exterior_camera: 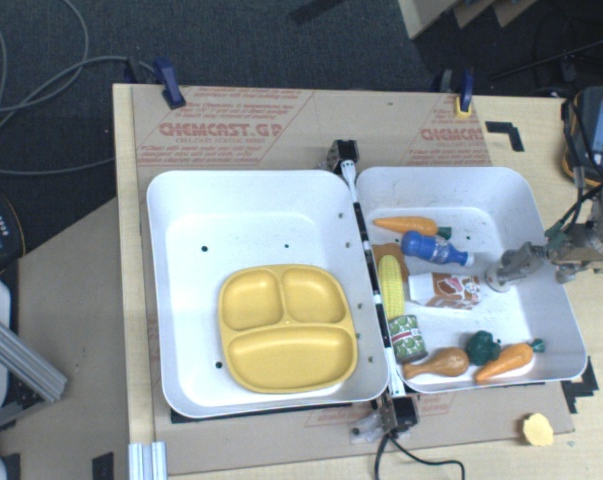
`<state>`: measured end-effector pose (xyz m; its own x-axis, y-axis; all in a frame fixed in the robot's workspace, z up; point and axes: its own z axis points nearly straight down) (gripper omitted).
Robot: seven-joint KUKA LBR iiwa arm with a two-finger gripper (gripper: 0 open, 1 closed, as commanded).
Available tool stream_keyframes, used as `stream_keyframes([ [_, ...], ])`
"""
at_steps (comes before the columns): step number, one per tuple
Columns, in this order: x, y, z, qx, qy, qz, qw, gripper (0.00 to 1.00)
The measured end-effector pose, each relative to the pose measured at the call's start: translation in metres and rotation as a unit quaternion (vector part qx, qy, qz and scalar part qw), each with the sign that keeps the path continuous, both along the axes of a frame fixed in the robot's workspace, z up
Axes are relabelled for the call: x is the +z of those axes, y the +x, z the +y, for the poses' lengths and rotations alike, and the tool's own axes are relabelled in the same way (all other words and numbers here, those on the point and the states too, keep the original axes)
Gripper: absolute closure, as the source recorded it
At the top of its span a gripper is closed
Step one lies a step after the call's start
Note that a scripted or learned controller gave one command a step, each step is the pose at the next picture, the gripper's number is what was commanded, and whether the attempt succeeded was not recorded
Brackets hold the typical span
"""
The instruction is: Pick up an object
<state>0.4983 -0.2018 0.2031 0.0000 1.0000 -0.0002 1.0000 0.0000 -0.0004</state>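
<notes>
The right bin (pixel 526 193) holds several toy foods. An orange carrot (pixel 406 225) lies at the back, with a blue bottle (pixel 433 249) just in front of it. A yellow corn cob (pixel 390 283) and a green can (pixel 407 338) lie along the left wall. A red and white packet (pixel 455 291) sits in the middle. A tan pear (pixel 439 364), a green broccoli (pixel 481 346) and a second carrot (pixel 505 361) lie near the front wall. My gripper (pixel 509 266) hangs low over the bin's right side, just right of the packet and the bottle's cap.
The left bin (pixel 181 218) holds a yellow divided plate (pixel 286 328). A small yellow piece (pixel 537 429) lies on the bench in front of the right bin. Blue clamps (pixel 168 81) stand at the bench's back edge. Cables hang at the far right.
</notes>
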Motion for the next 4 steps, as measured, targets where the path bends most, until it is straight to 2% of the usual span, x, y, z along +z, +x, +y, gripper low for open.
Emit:
stream_keyframes([
  [1, -0.079, 0.048, 0.059, 0.003, 0.0017, 0.002, 1.0000, 0.00],
  [2, -0.100, 0.035, 0.075, 0.000, -0.0017, -0.008, 1.0000, 0.00],
  [3, -0.108, 0.029, -0.013, 0.000, 0.0054, -0.011, 0.9999, 0.00],
  [4, -0.118, 0.114, -0.014, 0.004, 0.0053, -0.001, 1.0000, 0.00],
])
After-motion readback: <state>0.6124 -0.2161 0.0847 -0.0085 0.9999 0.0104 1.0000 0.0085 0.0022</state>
